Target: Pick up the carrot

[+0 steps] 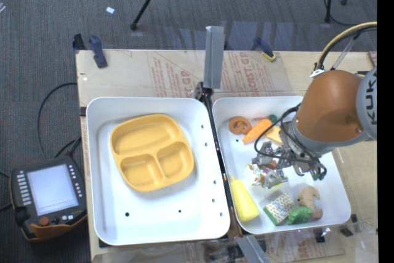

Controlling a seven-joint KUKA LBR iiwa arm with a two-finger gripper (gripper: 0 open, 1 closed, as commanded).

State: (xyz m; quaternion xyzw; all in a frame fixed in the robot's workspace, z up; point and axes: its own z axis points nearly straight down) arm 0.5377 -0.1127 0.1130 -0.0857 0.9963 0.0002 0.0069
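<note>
You see the carrot (pixel 258 130) lying in the right bin (pixel 342 194), beside a brown ring (pixel 239 125). The gripper (pixel 269 163) hangs just below it (among small clutter), probably for approach; if it grips, I cannot tell.

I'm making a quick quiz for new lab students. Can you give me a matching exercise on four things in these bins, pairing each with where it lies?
Things:
1. carrot
2. yellow tray
3. yellow bottle
4. green toy

Places:
A. left bin
B. right bin, near-left edge
C. right bin, far part, beside the pretzel
D. right bin, near-right corner

Pairs: 1-C, 2-A, 3-B, 4-D
</note>
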